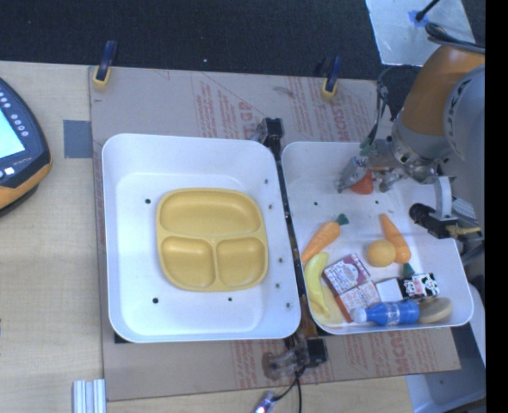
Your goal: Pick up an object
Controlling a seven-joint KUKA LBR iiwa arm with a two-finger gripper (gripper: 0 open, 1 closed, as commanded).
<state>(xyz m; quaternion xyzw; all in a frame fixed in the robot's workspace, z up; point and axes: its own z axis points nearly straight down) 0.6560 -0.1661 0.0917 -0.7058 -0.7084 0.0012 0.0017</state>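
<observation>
My gripper is low over the far part of the right bin, reaching in from the right. A small red object lies right under its tip, touching or nearly touching it. Nearer the front of the bin lie an orange carrot, a second carrot, a round yellow fruit, a banana, a red-and-white carton, a blue-capped bottle and a small black-and-white box.
The left bin holds a yellow compartment plate. A pendant with a screen lies on the bench at far left. Clamps hold the cardboard sheet at the back.
</observation>
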